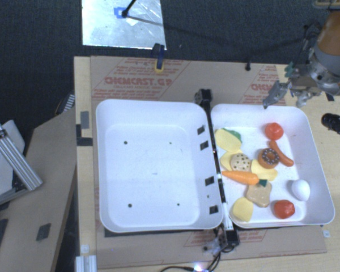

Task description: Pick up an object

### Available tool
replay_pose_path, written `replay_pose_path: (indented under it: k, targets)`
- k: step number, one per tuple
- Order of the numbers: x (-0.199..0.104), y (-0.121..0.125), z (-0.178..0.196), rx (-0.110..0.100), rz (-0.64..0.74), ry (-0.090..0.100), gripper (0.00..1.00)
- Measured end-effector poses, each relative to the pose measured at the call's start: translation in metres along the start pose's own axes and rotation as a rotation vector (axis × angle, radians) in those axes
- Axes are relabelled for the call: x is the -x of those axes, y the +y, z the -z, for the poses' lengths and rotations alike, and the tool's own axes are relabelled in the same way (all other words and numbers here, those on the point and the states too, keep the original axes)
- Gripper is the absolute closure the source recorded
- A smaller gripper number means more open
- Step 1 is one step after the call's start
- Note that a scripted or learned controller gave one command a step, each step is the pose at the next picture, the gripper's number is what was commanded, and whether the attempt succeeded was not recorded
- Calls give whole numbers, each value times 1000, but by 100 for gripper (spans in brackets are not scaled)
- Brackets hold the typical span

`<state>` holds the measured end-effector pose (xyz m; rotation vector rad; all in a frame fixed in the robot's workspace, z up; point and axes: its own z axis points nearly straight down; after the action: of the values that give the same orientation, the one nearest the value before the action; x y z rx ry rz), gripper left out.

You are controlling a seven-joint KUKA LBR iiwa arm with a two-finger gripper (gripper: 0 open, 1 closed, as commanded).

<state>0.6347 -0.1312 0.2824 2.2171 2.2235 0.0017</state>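
Dark carpet surrounds the worktop (130, 75), which bears two white bins: left bin (153, 163), and right bin (314, 152) w/ toy food. Your pincer (288, 94) hangs at the right bin's far rim; fingers look apart, nothing between them. Best pick, I'd say: the tomato (274, 131), nearest the pincer and a bit apart from the sausage (281, 153). The egg (300, 190) also sits fairly clear. Skip the carrot (241, 177) and cookie (240, 162), as they're packed tight. Drop straight down, straddle, then close.
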Motion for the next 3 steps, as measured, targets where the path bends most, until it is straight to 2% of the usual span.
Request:
replay_pose_path:
  k: [1, 2, 3]
  targets:
    - [-59, 16, 67, 8, 8, 1, 0]
    - [-55, 15, 74, 5, 6, 0, 100]
    - [-173, -7, 117, 4, 11, 4, 100]
